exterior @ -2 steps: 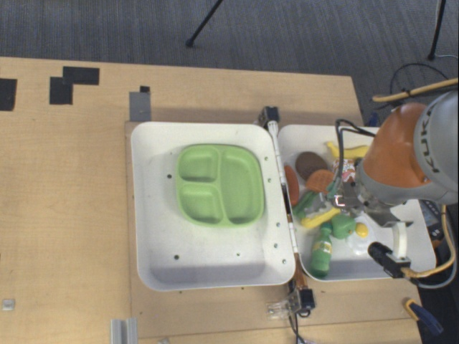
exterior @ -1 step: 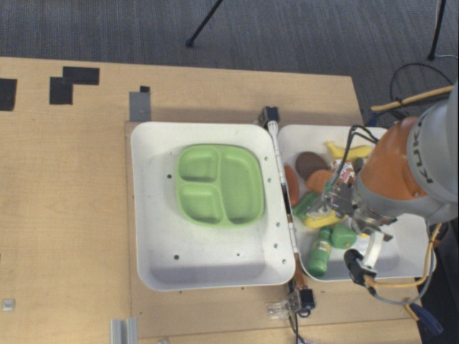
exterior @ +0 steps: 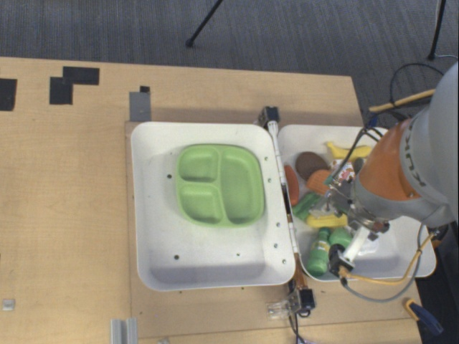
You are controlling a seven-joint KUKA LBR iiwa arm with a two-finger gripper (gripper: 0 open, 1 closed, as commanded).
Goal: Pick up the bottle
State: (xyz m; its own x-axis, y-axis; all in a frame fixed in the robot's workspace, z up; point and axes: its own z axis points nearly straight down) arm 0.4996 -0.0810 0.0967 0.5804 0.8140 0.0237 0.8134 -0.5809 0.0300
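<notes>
The bottle (exterior: 320,252) lies in the right bin's (exterior: 401,265) lower-left corner, just below my gripper (exterior: 336,199) — clenched or released, I can't tell. It looks like light, stiff, slick plastic — I'd grip across its body.

**Desk:** What colours carry the frame?

**Photographer:** Pale tan wood grain on the tabletop (exterior: 64,206), with matte black patches (exterior: 77,77) at ten o'clock. Grey ribbed carpet (exterior: 143,13) runs across twelve. Both bins are plain white. The left bin (exterior: 154,256) has a lime-green divided plate (exterior: 219,185), one flat shade throughout.

**Desk:** And the right bin (exterior: 400,255)?

**Photographer:** A jumble of colour. There's a green bottle (exterior: 320,253) at its six o'clock, with a yellow piece (exterior: 327,221) at the bottle's twelve. A dark brown lump (exterior: 310,163) and a yellow curved thing (exterior: 337,150) sit toward twelve, and a red-orange piece (exterior: 291,180) at nine. The arm (exterior: 437,142) is grey, its band (exterior: 387,170) orange.
</notes>
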